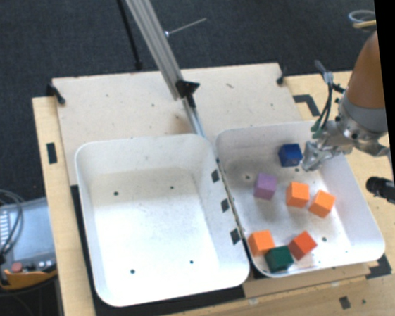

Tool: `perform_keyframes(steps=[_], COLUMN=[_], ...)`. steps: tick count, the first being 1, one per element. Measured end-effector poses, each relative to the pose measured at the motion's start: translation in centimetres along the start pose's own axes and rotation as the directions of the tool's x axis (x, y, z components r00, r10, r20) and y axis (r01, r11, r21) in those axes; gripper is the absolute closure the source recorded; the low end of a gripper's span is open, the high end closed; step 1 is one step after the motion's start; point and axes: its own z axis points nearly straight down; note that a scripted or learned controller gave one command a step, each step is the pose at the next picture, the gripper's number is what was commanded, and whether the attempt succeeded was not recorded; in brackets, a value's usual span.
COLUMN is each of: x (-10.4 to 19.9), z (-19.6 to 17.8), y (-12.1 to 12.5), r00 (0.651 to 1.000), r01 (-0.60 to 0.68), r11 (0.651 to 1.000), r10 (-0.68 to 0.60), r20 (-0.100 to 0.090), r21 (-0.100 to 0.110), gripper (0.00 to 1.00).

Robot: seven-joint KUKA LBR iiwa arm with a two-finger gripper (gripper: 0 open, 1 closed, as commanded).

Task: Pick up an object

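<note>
At far right of right bin (362,237): gripper (311,160) just beside blue cube (291,154); finger state cannot be told. Step: approach. Next: centre over cube, descend, close.

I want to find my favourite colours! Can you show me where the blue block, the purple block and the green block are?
blue block (290,154): camera view, on its top face.
purple block (264,186): camera view, middle of its top face.
green block (279,258): camera view, middle of its top face.
</note>
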Motion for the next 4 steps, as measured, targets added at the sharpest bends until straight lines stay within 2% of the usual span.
perform_keyframes(steps=[1, 3, 4], x=[5.6, 16.4, 20.6], z=[-1.0, 0.8, 0.6], y=[-0.8, -3.4, -5.1], r00=[1.0, 1.0, 1.0], r01=[0.008, 0.006, 0.007], r11=[1.0, 1.0, 1.0], r10=[-0.008, -0.006, -0.007], r20=[-0.004, -0.002, -0.003], r21=[0.004, 0.006, 0.007], gripper=[1.0, 1.0, 1.0])
